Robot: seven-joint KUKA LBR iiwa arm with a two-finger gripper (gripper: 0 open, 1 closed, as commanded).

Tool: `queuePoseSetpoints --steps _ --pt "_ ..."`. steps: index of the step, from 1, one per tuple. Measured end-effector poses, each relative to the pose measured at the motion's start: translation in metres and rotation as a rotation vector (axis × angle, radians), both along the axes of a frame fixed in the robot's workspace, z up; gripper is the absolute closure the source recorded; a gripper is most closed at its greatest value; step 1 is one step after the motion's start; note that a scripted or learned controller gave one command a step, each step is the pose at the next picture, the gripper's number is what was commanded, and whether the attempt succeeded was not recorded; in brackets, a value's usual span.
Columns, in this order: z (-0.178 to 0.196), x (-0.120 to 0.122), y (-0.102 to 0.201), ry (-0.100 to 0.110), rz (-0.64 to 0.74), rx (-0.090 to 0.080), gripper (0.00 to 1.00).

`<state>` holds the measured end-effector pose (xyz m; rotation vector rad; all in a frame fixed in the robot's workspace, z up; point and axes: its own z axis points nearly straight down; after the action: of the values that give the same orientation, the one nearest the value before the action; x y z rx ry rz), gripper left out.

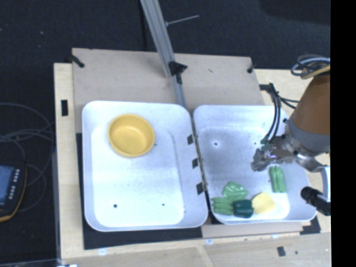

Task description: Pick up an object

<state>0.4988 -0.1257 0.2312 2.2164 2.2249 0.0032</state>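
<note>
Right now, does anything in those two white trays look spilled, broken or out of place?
Nothing stands out. A yellow bowl sits upright in the left bin. In the right bin, green pieces, a dark green block and a yellow piece are huddled near the front edge. The gripper hovers above them.

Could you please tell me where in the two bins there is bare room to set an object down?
The left bin is bare below and right of the yellow bowl. The right bin is bare in its upper left, between the divider and the gripper. Its lower right is crowded: green pieces, a dark green block, a yellow piece and a green cylinder.
</note>
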Motion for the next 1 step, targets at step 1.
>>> queuePoseSetpoints --steps 1 --pt "0.0116 -0.0003 0.054 0.0 0.0 0.0 1.0"
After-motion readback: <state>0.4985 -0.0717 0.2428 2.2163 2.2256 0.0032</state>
